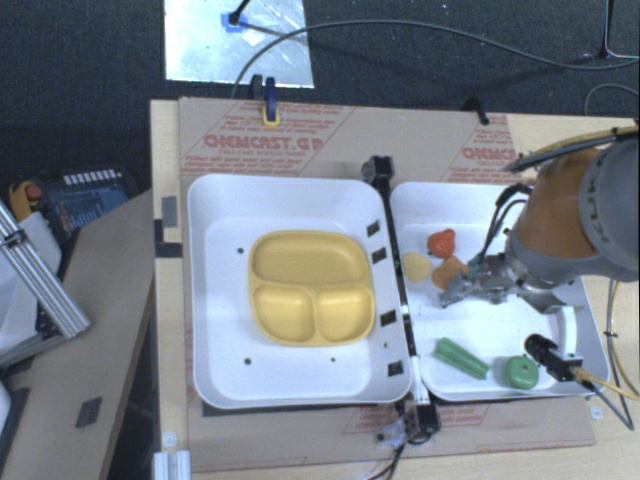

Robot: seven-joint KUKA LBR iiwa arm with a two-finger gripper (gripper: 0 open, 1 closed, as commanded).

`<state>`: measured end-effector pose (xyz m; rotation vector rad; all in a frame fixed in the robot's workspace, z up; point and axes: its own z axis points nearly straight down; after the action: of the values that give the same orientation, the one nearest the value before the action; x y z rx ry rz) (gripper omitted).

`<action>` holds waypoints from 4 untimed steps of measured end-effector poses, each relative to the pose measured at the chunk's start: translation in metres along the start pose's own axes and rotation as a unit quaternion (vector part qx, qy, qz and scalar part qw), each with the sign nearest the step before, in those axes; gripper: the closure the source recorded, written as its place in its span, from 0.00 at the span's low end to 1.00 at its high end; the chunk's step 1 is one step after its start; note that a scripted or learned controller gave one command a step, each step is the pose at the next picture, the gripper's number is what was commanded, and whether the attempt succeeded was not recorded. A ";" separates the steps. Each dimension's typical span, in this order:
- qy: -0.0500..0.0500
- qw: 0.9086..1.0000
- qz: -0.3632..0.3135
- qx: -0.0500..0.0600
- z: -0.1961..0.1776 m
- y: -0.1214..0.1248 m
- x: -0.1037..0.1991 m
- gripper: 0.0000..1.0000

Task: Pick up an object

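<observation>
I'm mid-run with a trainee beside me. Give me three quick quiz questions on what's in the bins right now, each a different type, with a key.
1. True or false: the yellow divided tray lies in the right bin.
2. Which item lies nearest the gripper? A) green round piece B) orange piece C) green stick
3. Fill in: the red piece lies in the ____ bin.

Key
1. False; it lies in the left bin.
2. B
3. right
</observation>
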<state>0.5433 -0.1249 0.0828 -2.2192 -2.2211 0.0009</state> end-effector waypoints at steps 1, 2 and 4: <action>-0.001 1.000 0.000 -0.002 -0.012 0.001 -0.001 1.00; -0.001 1.000 -0.001 -0.004 -0.070 0.008 -0.009 1.00; -0.001 1.000 -0.002 -0.005 -0.196 0.015 -0.006 1.00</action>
<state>0.5584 -0.1312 0.2785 -2.2208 -2.2316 -0.0061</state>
